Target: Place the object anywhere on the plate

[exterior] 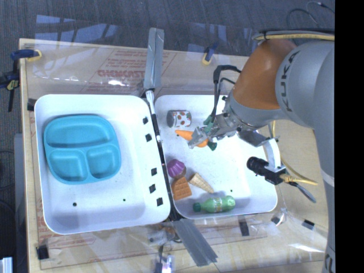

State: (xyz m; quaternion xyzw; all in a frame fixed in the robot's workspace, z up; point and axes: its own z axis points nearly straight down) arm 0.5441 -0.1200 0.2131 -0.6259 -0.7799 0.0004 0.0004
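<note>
two bins on the counter (85,56): left bin (131,203) carries the blue plate (81,147), right bin (250,195) carries the clutter. hand (203,137) is down in the right bin's upper middle, sitting right over the orange carrot-like piece (184,134), which looks like the target. carrot lies flat on the bin floor, roughly left-right, its left end sticking out from under the hand. can't tell whether the hand is spread or pinched, or whether it has the carrot at all; something green sits at the tip, unclear if it's carrot top or part of the tool.

handling guess: toy food, light, rigid plastic, smooth and tapered, so it'll tend to squirt out of a pinch near the narrow end. not fragile. best hold is across the thick middle, perpendicular to its long axis, low enough to catch the widest part.

neighbours: patterned cylinder (179,118) just above-left of the carrot, close enough to get nudged. purple piece (176,168), ice cream cone (199,182), brown waffle-like piece (181,189) and green bottle (215,204) are lower down, well apart.

plate has three compartments, any will do. divider wall between the bins needs clearing on the carry.
</note>
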